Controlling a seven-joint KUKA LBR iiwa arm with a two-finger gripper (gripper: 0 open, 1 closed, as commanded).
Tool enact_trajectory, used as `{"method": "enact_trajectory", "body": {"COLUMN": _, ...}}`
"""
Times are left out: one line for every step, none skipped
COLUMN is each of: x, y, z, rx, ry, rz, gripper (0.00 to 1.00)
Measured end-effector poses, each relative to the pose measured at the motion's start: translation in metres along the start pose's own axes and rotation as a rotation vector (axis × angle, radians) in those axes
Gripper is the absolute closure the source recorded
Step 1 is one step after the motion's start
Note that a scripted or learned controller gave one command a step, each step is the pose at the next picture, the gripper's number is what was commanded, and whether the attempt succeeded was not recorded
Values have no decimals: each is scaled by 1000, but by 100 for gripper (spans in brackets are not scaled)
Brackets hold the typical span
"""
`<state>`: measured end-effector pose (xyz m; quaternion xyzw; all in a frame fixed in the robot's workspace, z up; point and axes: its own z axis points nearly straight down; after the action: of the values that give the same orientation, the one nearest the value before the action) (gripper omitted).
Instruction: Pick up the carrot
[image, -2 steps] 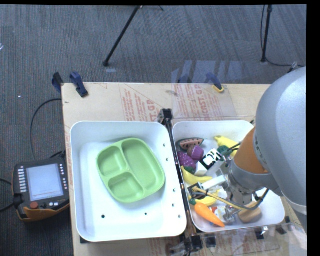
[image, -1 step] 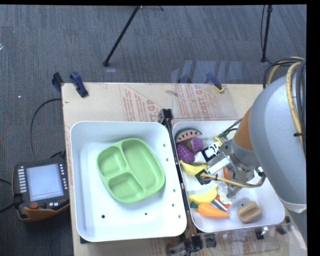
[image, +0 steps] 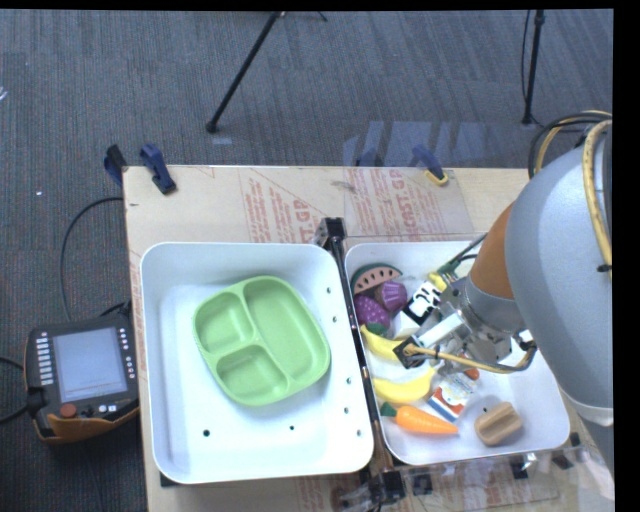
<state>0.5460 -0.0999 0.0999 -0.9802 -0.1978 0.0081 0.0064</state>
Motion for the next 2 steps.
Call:
{"method": "enact_trajectory", "body": {"x": 0, "y": -1, "z": 1, "rx": 1, "ry": -1, "rz": -2, "gripper": 0}}
{"method": "enact_trajectory", "body": {"x": -1, "y": -2, "z": -8, "rx": 10, "ry": -7, "rz": -10, "gripper": 100}}
